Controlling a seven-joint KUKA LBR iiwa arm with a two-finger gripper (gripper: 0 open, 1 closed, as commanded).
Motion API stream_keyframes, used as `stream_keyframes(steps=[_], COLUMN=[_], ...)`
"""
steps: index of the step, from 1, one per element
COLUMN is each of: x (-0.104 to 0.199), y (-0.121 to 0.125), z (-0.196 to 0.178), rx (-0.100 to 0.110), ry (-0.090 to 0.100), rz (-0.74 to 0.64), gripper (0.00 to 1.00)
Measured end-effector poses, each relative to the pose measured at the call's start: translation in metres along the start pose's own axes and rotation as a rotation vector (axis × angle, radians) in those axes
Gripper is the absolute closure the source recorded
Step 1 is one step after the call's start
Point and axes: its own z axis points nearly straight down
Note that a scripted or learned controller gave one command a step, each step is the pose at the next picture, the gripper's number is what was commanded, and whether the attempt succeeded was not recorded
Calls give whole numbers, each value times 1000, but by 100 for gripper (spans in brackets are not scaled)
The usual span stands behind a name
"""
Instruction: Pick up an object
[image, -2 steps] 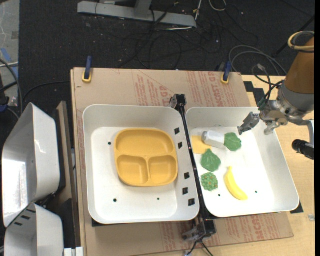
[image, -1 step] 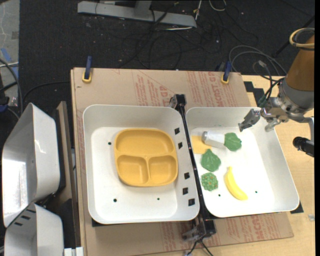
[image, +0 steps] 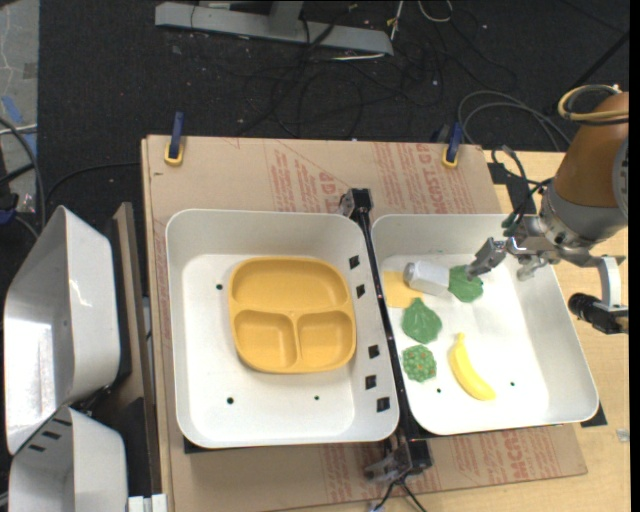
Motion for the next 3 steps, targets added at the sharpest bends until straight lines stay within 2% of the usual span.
stream_keyframes(steps=[1,2,3], x=[-6,-6,-5], y=[-3,-3,-2], z=[46,68,56], rx=[1,-1,-5], ry=[0,-1,-1], rz=[1,0,-1], gripper=[0,0,100])
